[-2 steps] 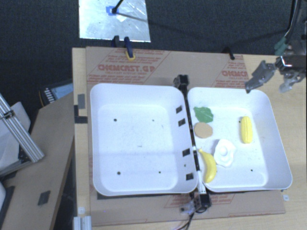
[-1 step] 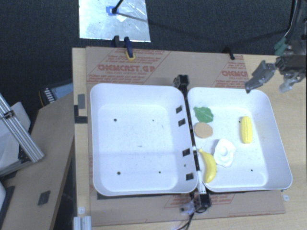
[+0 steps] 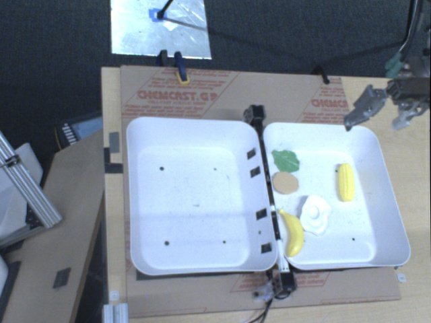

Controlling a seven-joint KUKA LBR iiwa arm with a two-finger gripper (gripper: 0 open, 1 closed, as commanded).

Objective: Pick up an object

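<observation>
while the end effector [image 3: 380, 110] hangs open and unladen past the right bin [image 3: 377, 180], banana [image 3: 292, 231], fried egg [image 3: 315, 214], corn [image 3: 345, 182] unobstructed

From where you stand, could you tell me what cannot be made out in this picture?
- Gripper, camera view: blurred at the right edge above the right bin; finger state unreadable.
- Arm: cut off by the right edge.
- Banana: its lower end meets the bin wall by the divider, and whether it leans on it is unclear.
- Fried egg toy: white on white, so its outline is hard to trace.
</observation>
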